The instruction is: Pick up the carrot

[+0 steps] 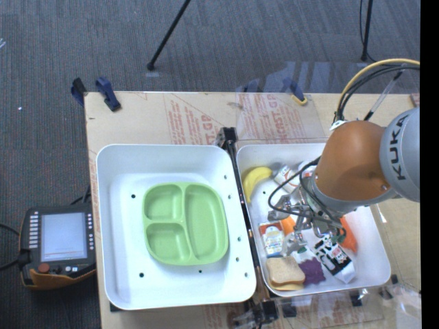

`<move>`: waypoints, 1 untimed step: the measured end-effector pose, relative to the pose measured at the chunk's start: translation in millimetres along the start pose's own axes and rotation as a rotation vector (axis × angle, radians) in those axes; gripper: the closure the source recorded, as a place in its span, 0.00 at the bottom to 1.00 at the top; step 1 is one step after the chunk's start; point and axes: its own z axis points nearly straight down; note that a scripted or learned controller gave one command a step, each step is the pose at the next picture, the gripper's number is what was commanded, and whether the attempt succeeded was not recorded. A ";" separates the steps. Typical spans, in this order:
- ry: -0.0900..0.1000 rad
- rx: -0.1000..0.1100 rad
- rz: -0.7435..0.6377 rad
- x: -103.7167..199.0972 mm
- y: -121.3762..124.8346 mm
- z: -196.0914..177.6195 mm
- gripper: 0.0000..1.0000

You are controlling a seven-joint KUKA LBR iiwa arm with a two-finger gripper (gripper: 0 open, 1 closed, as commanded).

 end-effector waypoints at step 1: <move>0.007 0.003 0.442 -12.0 45.6 -87.7 1.00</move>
